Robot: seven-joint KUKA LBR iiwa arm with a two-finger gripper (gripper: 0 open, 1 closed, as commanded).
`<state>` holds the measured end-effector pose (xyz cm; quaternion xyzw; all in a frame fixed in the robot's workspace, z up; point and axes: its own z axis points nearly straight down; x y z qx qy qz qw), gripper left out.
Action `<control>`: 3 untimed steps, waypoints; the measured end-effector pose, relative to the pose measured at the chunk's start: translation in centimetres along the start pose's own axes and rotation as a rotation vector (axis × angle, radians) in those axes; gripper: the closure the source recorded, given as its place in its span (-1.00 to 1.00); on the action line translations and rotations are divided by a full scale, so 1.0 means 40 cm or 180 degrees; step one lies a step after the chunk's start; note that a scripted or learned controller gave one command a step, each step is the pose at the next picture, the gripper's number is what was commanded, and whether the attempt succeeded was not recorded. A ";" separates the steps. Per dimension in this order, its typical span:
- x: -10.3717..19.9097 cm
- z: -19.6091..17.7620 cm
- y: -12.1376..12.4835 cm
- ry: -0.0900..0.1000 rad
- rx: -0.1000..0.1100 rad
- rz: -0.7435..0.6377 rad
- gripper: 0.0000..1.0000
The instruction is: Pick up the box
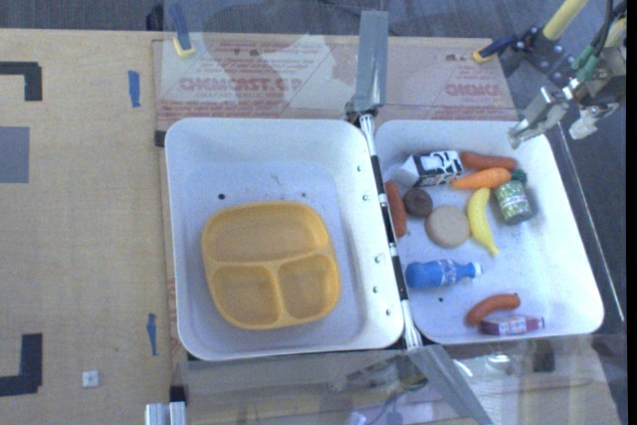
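A small black and white box (436,165) lies near the back of the right bin (557,244), close to its left wall and touching an orange carrot (482,179). My gripper (554,123) hovers over the bin's back right corner, well to the right of the box and apart from it. Its fingers (528,127) are spread open with nothing between them.
The right bin also holds a second carrot (488,160), a banana (483,220), a green jar (513,200), a round biscuit (448,227), a blue bottle (440,273), two sausages (492,307) and a pink packet (514,323). A yellow divided tray (270,264) sits in the left bin (199,164).
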<state>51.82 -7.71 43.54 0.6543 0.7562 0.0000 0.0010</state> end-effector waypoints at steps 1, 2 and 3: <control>0.025 0.000 0.122 -0.0002 -0.0004 0.0456 -1.00; 0.033 -0.027 0.126 -0.0007 -0.0010 0.0435 1.00; 0.033 -0.026 0.126 -0.0007 -0.0008 0.0436 -1.00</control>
